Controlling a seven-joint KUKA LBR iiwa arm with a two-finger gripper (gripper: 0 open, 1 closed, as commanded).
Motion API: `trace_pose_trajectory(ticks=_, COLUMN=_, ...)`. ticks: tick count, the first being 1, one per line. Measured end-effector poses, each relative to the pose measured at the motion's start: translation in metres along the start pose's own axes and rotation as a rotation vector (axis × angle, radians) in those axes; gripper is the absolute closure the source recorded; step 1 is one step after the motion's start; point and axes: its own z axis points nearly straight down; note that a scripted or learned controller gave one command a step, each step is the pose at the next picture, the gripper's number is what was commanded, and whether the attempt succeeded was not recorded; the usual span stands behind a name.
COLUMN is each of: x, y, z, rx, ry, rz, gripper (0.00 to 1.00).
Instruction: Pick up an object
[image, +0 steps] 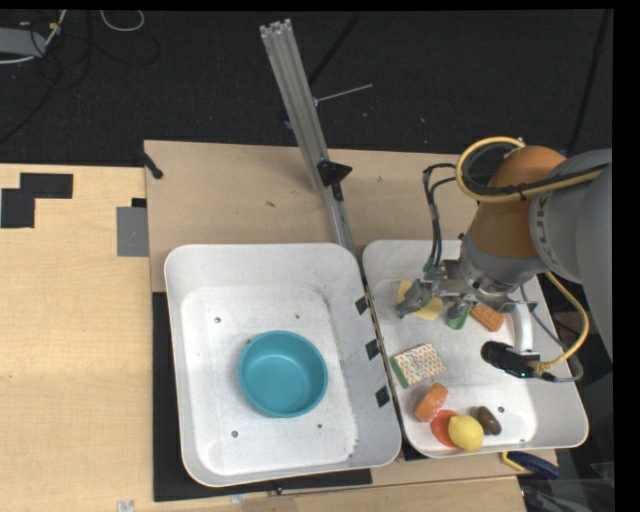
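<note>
The bench (90, 330) carries two white bins, and everything below is placed against the right bin (560, 425), where the work is happening. To that bin's left, edge to edge with it, sits the left bin (200, 290), which holds a teal bowl (283, 373).

The grey arm (530, 225) leans in over the right bin's far end, and its claw (432, 297) is down low near the bin's far-left part. I cannot tell how its tips are set, nor whether anything sits in them. A yellow piece (429, 311) lies right at the claw, an orange piece (488, 318) and a small green piece (457, 318) just beside it; any of them could be the target.

Nearer the bin's middle lies a patterned block (418, 362). At its near end cluster an orange-red piece (431, 400), a lemon-like yellow fruit (465, 431) and a small brown piece (488, 419).

As I judge it, the reach is done; a confirmed hold and the lift are left.
</note>
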Motion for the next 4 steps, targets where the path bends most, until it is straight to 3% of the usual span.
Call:
trace_pose_trajectory(ticks=1, x=-0.001, y=0.001, z=-0.012, rx=-0.004, ry=-0.001, rz=0.002, gripper=1.0)
trace_pose_trajectory(ticks=3, x=-0.006, y=-0.002, z=-0.126, rx=-0.009, ry=-0.001, rz=0.001, gripper=1.0)
trace_pose_trajectory(ticks=4, x=0.05, y=-0.001, z=-0.134, rx=-0.005, ry=0.0, rz=-0.003, gripper=1.0)
